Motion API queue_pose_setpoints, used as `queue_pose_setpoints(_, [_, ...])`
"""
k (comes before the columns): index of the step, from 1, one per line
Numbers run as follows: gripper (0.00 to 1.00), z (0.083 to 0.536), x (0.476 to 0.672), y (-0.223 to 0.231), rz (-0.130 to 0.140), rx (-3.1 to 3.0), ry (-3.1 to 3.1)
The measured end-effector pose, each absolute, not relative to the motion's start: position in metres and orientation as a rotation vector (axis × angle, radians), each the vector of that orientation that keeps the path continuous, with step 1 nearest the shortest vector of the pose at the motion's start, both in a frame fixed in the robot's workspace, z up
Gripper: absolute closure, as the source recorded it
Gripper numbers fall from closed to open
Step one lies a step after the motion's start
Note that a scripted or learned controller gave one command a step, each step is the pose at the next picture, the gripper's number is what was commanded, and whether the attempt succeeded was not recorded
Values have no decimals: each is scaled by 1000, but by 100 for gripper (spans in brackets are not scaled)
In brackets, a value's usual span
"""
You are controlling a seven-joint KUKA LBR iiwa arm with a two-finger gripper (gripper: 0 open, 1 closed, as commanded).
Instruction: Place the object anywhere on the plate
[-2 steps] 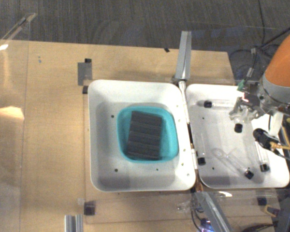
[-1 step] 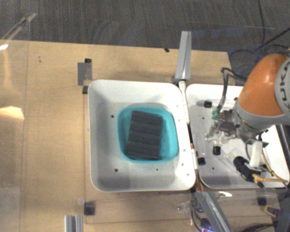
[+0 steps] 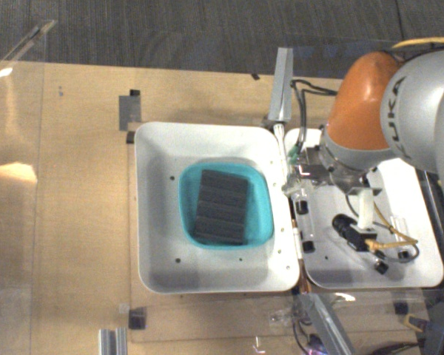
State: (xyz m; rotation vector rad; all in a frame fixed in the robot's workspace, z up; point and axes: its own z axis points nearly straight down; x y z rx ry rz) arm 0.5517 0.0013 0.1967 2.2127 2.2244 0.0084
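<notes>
Block on plate in left bin; arm parked over right bin.

Bench [image 3: 59,213] carries both bins. My one arm [image 3: 407,102] reaches in from the right and hangs over the far-left part of the right bin [image 3: 425,261]. The left bin [image 3: 154,198] holds the teal plate [image 3: 264,209] about mid-floor. The dark ridged block [image 3: 222,207] lies flat on the plate, inside its rim, with its long axis running near to far and tipped slightly. The gripper [image 3: 302,187] sits under the wrist, just right of the wall the bins share. From this angle I cannot tell if it is apart or together, and I see nothing held. The block lies left of the gripper, across that wall and a little nearer. My read is that the placement looks done, and any regrasp means crossing left and squaring to the block's short side.
</notes>
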Motion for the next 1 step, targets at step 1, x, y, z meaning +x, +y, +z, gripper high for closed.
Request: queue_pose_setpoints(1, [0,197,552,1,8,2213,2224])
